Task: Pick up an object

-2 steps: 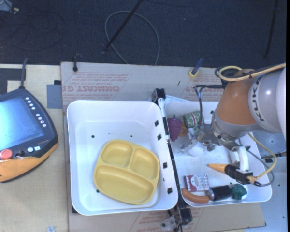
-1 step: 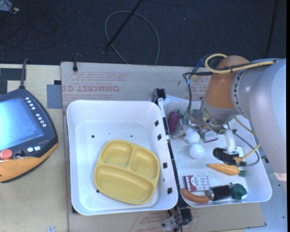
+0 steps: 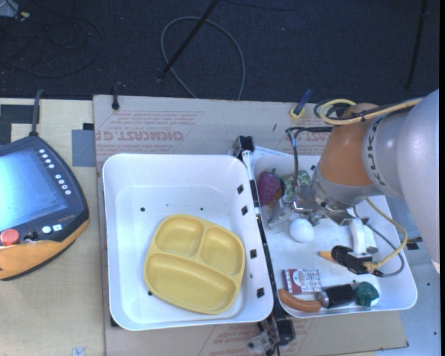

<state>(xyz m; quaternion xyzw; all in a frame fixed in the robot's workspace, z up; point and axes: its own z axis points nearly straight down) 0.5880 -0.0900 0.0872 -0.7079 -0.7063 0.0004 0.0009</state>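
Reaching in from the right of the frame, the grey arm [image 3: 408, 154] with its orange band [image 3: 345, 154] was seen lowered over the upper part of the right bin [image 3: 400, 291]. The surface [image 3: 170, 121], covered with printed cardboard, was seen carrying both white bins side by side; the left bin [image 3: 126, 199] was occupied by a yellow divided plate [image 3: 195, 262] lying flat toward its lower middle. At the left edge of the frame a control pendant [image 3: 26, 199] with a lit screen was noted. The gripper [image 3: 305, 202] was seen low among the things at the upper left of the right bin, but how far it stood open, or whether anything was held, could not be told. Just left of it a dark purple object [image 3: 269, 186] was seen, and just below it a white egg-like ball [image 3: 302, 230]. Along the bin's lower edge a red-and-white packet [image 3: 302, 279], an orange sausage-like piece [image 3: 300, 305] and a small green object [image 3: 367, 294] were seen.
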